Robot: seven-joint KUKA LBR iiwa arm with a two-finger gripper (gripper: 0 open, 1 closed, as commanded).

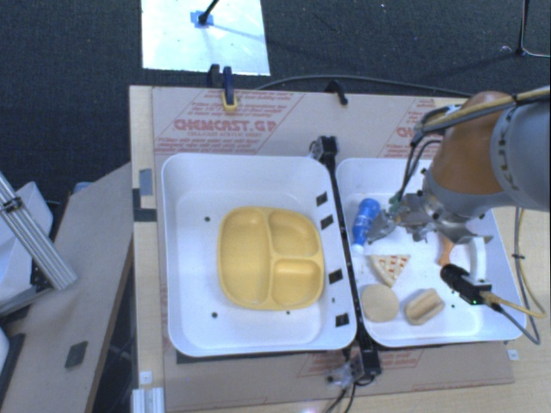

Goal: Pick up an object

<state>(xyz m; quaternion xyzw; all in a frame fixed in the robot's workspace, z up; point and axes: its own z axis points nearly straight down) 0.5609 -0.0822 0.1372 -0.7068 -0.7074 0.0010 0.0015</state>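
My gripper hangs low over the right bin, at its left middle part. Its tip sits against the right side of a small blue bottle that lies near the divider between the bins. Whether the bottle is between the jaws is hidden by the angle. Just below the gripper lies a triangular pizza-slice toy. Further toward the front are a round tan biscuit and a small bread roll. An orange piece peeks out under the wrist.
The left bin holds a yellow divided plate. The grey arm with its orange band covers the right bin's back right part. A black connector with a yellow cable hangs over the right bin's front right.
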